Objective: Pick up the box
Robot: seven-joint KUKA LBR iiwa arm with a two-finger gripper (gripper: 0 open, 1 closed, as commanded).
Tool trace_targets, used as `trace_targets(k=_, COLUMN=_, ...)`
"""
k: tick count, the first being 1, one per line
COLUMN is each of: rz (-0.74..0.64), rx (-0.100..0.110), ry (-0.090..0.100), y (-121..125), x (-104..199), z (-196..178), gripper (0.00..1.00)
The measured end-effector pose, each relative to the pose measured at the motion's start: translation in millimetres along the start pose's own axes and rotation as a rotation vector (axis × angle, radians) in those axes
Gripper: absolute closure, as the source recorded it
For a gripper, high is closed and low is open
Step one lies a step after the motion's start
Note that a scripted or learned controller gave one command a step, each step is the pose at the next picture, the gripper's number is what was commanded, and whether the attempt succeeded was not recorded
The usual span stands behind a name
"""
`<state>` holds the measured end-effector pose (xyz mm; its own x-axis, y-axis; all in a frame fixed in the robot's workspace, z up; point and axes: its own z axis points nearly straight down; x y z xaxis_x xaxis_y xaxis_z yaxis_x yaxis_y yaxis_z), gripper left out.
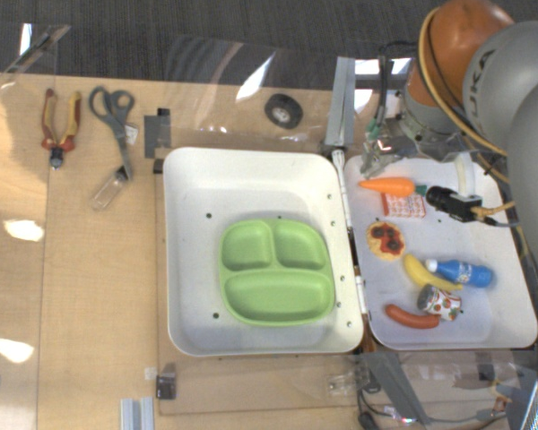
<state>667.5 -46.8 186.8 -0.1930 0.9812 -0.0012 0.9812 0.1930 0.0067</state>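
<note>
— Where's the box (403, 206) from where you stand?

— In the right bin (511, 330), near its back; small, red and white, lying flat just below the carrot (387, 186); a little pizza toy (386, 239) sits just in front of it.

— And the arm (493, 70)?

— Bulking over the far right corner of that bin; the end effector (374, 150) hangs by the bin's back-left edge, above the carrot's tip; whether it's spread or pressed together, I cannot tell.

— Anything else around?

— A banana (420, 269), a blue bottle (462, 273), a sausage (412, 316); a green divided tray (275, 270) in the left bin (197, 240); scissors (117, 124) and pliers (58, 125) out on the surface (72, 285).
</note>
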Motion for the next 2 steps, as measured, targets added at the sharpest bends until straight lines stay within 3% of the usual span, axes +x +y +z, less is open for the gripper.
trace_targets(k=1, rz=0.0, rx=0.001, ry=0.0, y=0, x=0, z=0, gripper=0.0)
trace_targets(k=2, rz=-0.055, rx=0.002, ry=0.0, y=-34, x=-51, z=58, gripper=0.0)
